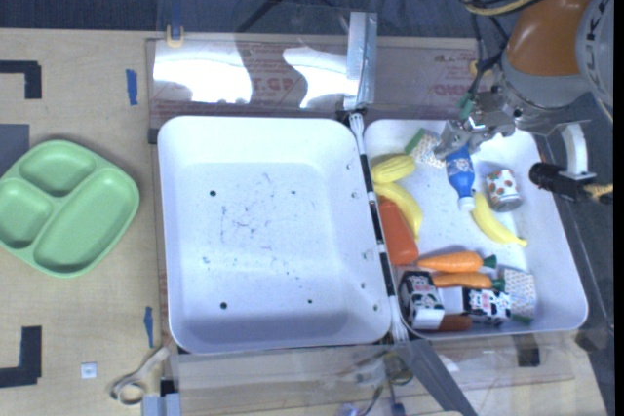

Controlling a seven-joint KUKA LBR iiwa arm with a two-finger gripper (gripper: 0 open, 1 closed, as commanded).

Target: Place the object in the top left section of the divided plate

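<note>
One green divided plate (66,207) lies on the wooden bench (78,63) at nine o'clock, well apart from the bins; it has three sections, two small ones along its upper left and one long one along its lower right. Its top left section holds nothing.

Which object the task means cannot be told. All the loose items sit in the right bin (564,253), at about three o'clock. Counted there: one blue-and-white bottle (460,176), tilted, its white cap toward six o'clock; one corn cob (393,168); two bananas, one (406,207) just below the corn and one (494,223) at the bottle's five o'clock; one small patterned can (502,189) just right of the bottle; two carrots, one (449,261) above the other (462,280); one long orange-red piece (397,235) against the divider; two black-and-white cow-patterned cartons (421,296) (488,303) along the near rim.

One gripper (464,133) hangs over the far part of the right bin, directly at the bottle's twelve o'clock and touching or nearly touching its upper end. Whether its fingers are spread or closed cannot be told, nor whether anything sits between them. The grey arm with its orange band (551,29) reaches in from two o'clock.

One left bin (195,146), at the centre, shows faint blue scribbles on its floor.
</note>
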